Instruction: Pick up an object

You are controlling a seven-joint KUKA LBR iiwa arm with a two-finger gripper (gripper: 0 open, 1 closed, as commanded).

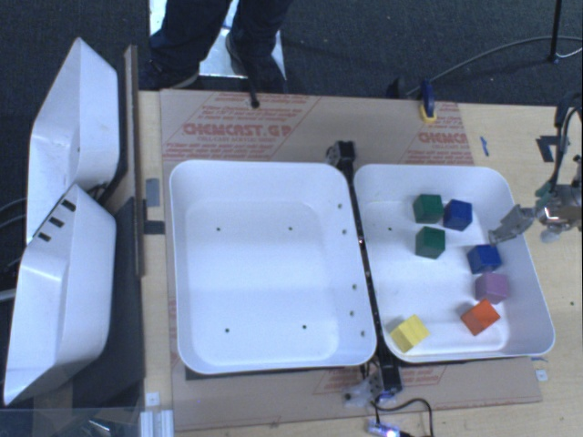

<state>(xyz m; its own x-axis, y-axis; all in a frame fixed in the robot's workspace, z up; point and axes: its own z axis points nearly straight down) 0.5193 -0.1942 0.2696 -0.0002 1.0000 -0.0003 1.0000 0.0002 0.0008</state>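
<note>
Left bin (196, 244) bare white. Right bin (383, 271) holds yellow cube (409, 332) near-left, two green cubes (428, 224), two blue cubes (471, 235), purple cube (492, 287), orange cube (480, 317). Gripper (510, 226) at right rim beside them; grip state: cannot tell.

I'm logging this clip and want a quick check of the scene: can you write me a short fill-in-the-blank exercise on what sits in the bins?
1. All the cubes lie in the ____ bin of the camera view.
2. The number of green cubes is ____.
3. The cube nearest the divider between the bins is ____.
4. The orange cube lies just below the ____ cube.

Missing words: right; two; yellow; purple
</note>
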